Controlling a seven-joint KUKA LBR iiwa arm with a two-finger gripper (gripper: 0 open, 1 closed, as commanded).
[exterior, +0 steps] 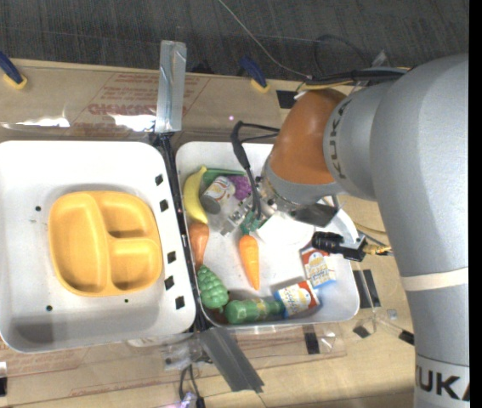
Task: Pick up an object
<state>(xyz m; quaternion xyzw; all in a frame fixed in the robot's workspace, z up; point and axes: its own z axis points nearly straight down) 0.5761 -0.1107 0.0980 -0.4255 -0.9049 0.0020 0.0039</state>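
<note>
Around me: banana, purple grapes and a can crowd the right bin's far-left part; green toys and small cartons line its near edge.
Left bin: holds a yellow tray.
Carrot: orange, lying mid-bin, its top just below my gripper.
Gripper: down in the right bin; I cannot tell its state.
Hidden: my wrist covers the bin's far-right part.

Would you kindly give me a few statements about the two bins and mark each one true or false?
1. The yellow divided tray lies in the left bin. True.
2. The banana lies in the left bin. False: it lies in the right bin, by its left wall.
3. The carrot lies below the gripper in the view. True.
4. The right bin holds one item. False: it holds several, including a green bottle.
</note>
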